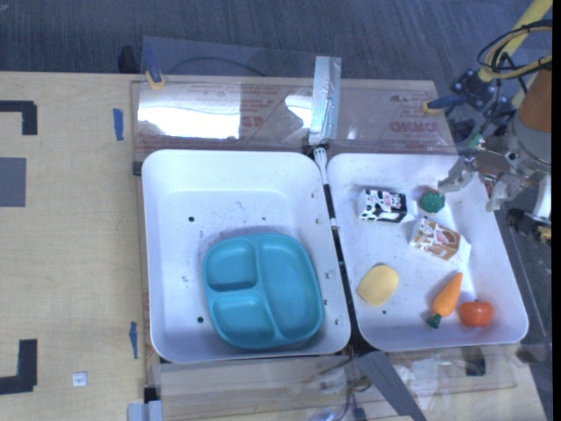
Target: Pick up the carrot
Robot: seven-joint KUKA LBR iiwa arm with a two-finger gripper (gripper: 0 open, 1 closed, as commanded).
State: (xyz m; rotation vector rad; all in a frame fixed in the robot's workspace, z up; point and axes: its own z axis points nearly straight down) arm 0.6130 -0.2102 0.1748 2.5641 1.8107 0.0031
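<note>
Carrot [446,296]: orange, lying tilted in the right bin's near right part, green end pointing toward the near edge; nothing grips it.
Right bin [399,330]: shallow, white, set just beside the left bin with their inner rims meeting along a dark seam.
Tomato [476,313]: red-orange and round, just beside the carrot on its right, close to the bin's near right corner.
Yellow piece [378,284]: rounded, left of the carrot, apart from it.
Patterned packet [436,239]: orange and white, flat, above the carrot toward mid-bin.
Black and white carton [382,205]: lying in the bin's far left part.
Green ball [430,203]: small, near the far right wall, beside the gripper.
Gripper [474,181]: over the right bin's far right edge, well apart from the carrot; whether its fingers stand wide or narrow I cannot tell.
Left bin [175,182]: white, speckled floor, holding a teal divided plate [261,291] in its near half.
Bench [70,235]: pale wood, with black angle marks and blue tape tabs at the left.
Clear sheet [228,112]: glossy, behind both bins, with an upright strip at the middle.
Floor [263,7]: dark grey beyond the bench.
Cables [517,38]: yellow and black, at the far right above the arm.
</note>
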